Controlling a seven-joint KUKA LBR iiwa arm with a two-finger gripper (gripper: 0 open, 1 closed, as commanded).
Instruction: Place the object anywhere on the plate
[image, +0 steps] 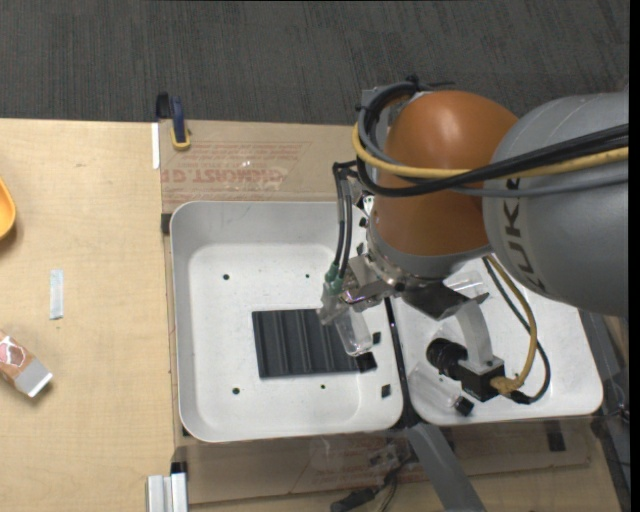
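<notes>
Starting nearest the front wall of the left bin (200, 420), a small black bit (385, 390) lies on the white floor. Just behind it is the dark ribbed plate (295, 345). My gripper (348, 325) hangs at the plate's right end, with a small dark object (366, 363) just beside it at the plate's corner. Whether I am spread or pinching, I cannot tell. My arm covers much of the right bin (565, 400).

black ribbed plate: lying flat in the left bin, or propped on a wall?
Flat. The ribbed plate lies on the left bin floor, bare floor between it and the walls. The gripper overlaps its right edge.
</notes>
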